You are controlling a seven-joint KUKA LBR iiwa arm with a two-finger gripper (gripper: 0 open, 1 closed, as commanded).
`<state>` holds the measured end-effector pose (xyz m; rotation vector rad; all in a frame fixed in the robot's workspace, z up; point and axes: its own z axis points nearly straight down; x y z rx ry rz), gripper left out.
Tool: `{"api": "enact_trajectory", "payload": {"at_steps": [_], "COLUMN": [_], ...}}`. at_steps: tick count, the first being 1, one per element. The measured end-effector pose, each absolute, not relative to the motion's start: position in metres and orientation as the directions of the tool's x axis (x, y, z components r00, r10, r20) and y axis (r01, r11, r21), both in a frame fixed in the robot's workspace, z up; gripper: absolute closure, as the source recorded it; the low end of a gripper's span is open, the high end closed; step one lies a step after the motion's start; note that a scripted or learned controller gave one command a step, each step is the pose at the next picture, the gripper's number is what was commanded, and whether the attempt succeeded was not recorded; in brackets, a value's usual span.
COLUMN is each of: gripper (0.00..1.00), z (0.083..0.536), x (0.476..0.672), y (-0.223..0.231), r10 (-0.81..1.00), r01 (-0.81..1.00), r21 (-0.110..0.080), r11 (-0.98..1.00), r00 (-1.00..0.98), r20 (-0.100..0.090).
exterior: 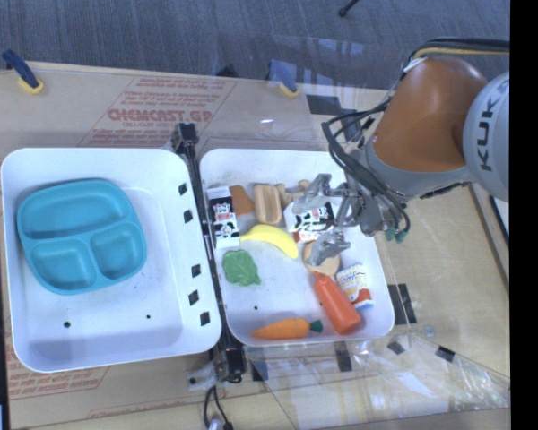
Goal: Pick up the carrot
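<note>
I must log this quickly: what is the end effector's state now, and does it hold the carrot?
End effector: state cannot be told; it is above the right bin's middle.
Orange plastic carrot: lies apart, near the front wall.

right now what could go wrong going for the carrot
The tool hangs over a crowded cluster, apart from the carrot at the bin's near wall. Moving across, it may knock the orange bottle beside the carrot. The wall so close could block a finger and spoil the grasp.

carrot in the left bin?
No, the carrot lies at the near edge of the right bin; the left bin carries a blue divided tray.
</note>
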<state>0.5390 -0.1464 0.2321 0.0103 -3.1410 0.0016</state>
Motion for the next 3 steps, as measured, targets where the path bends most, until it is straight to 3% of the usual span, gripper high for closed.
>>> {"api": "enact_trajectory", "payload": {"at_steps": [1,2,3], "gripper": [0.0,0.0,0.0], "z": [0.244,0.181,0.172], "x": [0.513,0.486,0.514], "y": [-0.104,-0.09,-0.132], "r10": [-0.16,-0.388,-0.344], "r01": [-0.16,-0.388,-0.344], "r21": [0.001,0.002,-0.002], "r11": [0.987,0.921,0.939], "r00": [-0.987,-0.921,-0.939], "r20": [0.0,0.003,-0.001]}}
